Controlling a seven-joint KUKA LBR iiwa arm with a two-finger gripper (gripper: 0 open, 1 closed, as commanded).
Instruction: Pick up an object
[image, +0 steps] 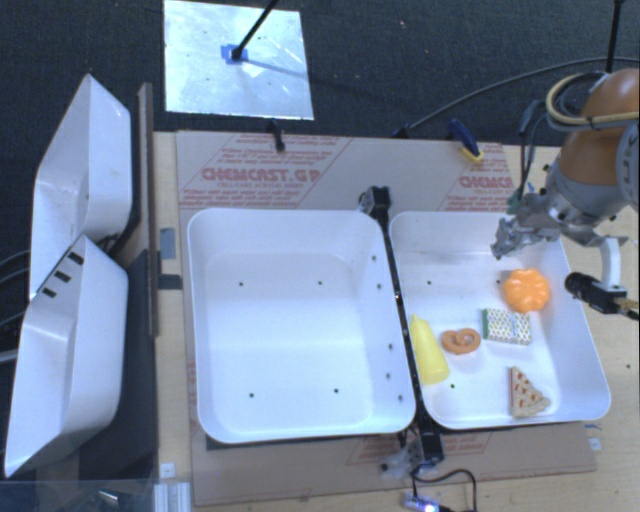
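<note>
Gripper (512, 240) hangs over right bin (440, 250), just above toy pumpkin (526, 290); finger state unclear, nothing visibly held. Likely lining up a grab.

Dark carpet floor (420, 40); shiny metal plate (237, 58) on it; wooden bench (300, 165); spare white bins (75, 290) stacked left.

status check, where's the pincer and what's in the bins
Pincer above right bin, nothing seen held. Orange pumpkin just below it. Yellow bottle, pretzel, pizza slice sit apart.
</note>
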